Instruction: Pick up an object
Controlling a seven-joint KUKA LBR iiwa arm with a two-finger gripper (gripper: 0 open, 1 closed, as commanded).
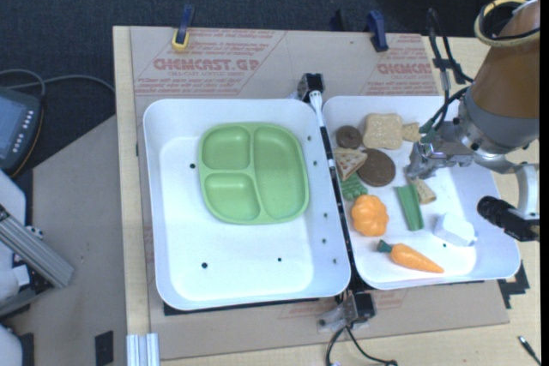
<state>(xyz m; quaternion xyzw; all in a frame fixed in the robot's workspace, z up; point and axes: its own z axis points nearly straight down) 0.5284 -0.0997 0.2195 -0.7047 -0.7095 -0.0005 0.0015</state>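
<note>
The arm comes in over the right-hand edge of the bench [257,64] and its end effector [426,165] hangs low inside the right bin [489,266], near that bin's far right part, just above a small tan piece [424,190] that lies beside the green stick [408,207]. From where I stand I cannot tell whether the end effector is open or closed; the metal parts blur together against the white floor of the bin, and nothing is plainly caught in it. So the pick looks not yet done: every object seems to lie on the bin floor. The candidates are all in this right bin: a slice of bread [383,131] toward the far edge, a small brown disc [348,136] and a larger brown disc [377,168] by the dividing wall, a wedge of sandwich [349,161] between them, an orange pepper [370,215] near the middle of the left wall, a carrot [412,257] toward the near edge, and a pale whitish lump [453,227] toward the right wall. The left bin [163,184] holds a green divided plate [254,173], well apart from the arm. By my reckoning the approach is made and the grasp and lift remain; the tan piece or the green stick look the likeliest targets, being nearest below the tool.
</note>
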